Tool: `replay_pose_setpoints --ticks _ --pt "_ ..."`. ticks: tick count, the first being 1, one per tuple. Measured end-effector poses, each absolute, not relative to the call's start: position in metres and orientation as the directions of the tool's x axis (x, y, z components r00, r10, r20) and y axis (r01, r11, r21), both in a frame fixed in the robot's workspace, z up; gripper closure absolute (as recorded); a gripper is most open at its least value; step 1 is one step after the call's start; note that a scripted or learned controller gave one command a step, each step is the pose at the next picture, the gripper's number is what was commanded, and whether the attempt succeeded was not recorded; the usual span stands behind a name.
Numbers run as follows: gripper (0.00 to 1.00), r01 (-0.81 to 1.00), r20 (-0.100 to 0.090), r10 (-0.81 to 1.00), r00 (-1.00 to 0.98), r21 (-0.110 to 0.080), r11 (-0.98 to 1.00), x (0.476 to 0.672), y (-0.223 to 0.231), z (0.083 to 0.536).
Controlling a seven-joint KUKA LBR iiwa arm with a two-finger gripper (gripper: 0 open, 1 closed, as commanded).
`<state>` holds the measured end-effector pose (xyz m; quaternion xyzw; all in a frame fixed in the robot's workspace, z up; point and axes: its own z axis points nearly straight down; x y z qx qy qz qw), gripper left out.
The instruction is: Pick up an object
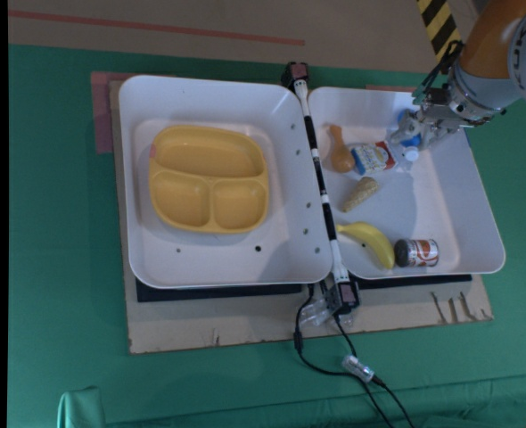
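Where the bench [67,328] is showing its green cover at the near edge, a black cable [334,350] is trailing from the clamp between the two bins toward the bottom of the view. Both bins are sitting on a cardboard sheet [245,328].

Left bin [147,266]: a yellow divided plate [209,178] is lying flat near its middle, three compartments facing up.

Right bin [477,239], nearest items first: a small can [417,252] is lying on its side near the front wall, with a banana [370,242] just beside it toward the divider. Further in, a tan cone-shaped piece [359,193] is resting apart from both. Beyond that, an orange pear-shaped toy [338,151] is touching or nearly touching a small carton [373,158] with a red and white label, lying on its side.

Far right corner: the gripper [421,136] is hanging over the back of the right bin, just beside the carton's right end, near a blue and white bit there. Cannot tell how its fingers are set; nothing is visibly between them. Orange-banded arm [504,34] is entering from the upper right.
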<state>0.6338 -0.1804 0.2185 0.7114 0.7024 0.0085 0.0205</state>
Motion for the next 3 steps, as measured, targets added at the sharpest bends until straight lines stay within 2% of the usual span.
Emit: replay_pose_setpoints --ticks 1,2,3 --pt "1.0 1.0 -0.006 1.0 0.005 0.014 -0.005 0.64 -0.144 0.322" --pt "1.0 1.0 -0.004 1.0 0.005 0.015 -0.005 0.606 -0.089 0.398" --pt "1.0 1.0 -0.002 1.0 0.006 0.007 -0.006 0.576 -0.101 0.408"
